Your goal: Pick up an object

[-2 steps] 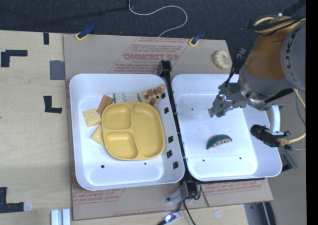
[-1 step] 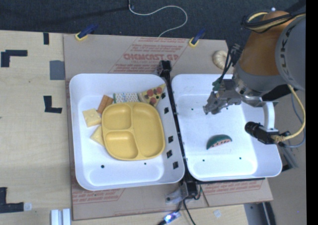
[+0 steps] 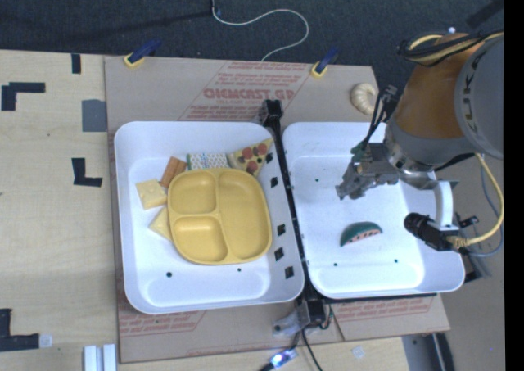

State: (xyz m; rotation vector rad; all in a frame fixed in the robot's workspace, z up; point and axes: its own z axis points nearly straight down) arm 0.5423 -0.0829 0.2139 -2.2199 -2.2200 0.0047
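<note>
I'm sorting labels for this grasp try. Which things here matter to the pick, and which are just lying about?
Likely the job:
gripper, over the right bin
watermelon slice, alone in that bin, nearest the gripper

Lying about:
yellow plate in the left bin
toy foods tucked round the plate
white cable on the floor

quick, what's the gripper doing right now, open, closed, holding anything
Gripper: over the right bin, above the watermelon slice toy; nothing seen in it; open or closed cannot be told.
</note>
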